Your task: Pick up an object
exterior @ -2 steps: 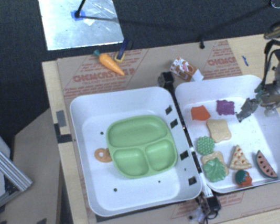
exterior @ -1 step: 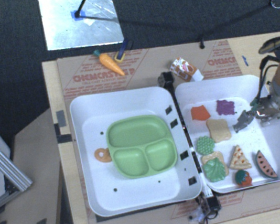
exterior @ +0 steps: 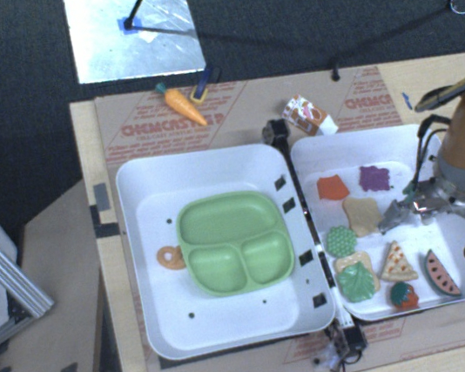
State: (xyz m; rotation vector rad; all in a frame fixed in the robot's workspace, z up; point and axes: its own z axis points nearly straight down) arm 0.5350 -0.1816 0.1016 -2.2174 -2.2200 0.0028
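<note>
The shallow white right-hand bin point(exterior: 307, 159) held the loose pieces, gathered there, it seemed, so the arm could reach them from its own side. Taking that bin as the landmark: an orange-red square piece point(exterior: 332, 188) and a purple piece point(exterior: 375, 176) lay toward its far wall, a tan flat piece point(exterior: 363, 214) near its middle, a round green textured piece point(exterior: 341, 240) and a leafy green piece point(exterior: 357, 280) along its left wall, and a pizza-slice toy point(exterior: 396, 263), a watermelon-slice toy point(exterior: 442, 272) and a small red-and-teal piece point(exterior: 402, 294) near its front wall.

The gripper point(exterior: 394, 214) hung low over the bin's middle, its tip just beside the tan flat piece, which looked the likeliest target; nothing was visibly held, and whether the fingers stood apart or together could not be told.

Left of that bin, the other white bin point(exterior: 141, 196) carried a green divided plastic plate point(exterior: 233, 241) and a small orange ring point(exterior: 170, 257), probably out of the way of picking. Beyond the right-hand bin's far wall, on the bench point(exterior: 427, 82), lay a small carton point(exterior: 308, 115), and further left an orange toy carrot point(exterior: 185, 106).
</note>
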